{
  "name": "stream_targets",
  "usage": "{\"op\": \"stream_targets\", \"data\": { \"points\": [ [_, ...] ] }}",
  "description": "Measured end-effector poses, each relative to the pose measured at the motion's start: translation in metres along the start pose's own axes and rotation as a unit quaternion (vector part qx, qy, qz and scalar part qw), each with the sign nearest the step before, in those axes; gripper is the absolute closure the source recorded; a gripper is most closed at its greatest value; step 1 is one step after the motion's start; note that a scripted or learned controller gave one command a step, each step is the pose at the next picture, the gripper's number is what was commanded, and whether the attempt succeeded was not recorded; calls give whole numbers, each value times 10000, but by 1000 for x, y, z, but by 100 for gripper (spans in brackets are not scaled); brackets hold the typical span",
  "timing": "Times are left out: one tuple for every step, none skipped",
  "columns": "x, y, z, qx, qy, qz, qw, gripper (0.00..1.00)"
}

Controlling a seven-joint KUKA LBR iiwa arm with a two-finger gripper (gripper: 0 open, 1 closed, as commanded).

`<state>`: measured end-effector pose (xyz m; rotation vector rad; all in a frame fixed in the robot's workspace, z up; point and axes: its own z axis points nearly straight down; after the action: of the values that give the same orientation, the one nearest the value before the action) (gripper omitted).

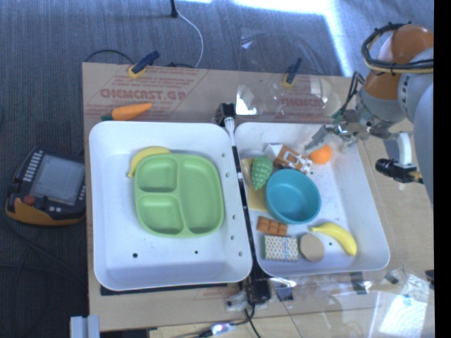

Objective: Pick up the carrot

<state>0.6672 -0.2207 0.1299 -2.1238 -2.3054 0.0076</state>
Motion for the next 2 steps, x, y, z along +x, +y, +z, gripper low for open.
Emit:
{"op": "stream_targets", "data": {
  "points": [
    [11,2,38,-2,120,231,9997,0],
    [7,4,27,-86,21,216,9997,100]
  ]
}}
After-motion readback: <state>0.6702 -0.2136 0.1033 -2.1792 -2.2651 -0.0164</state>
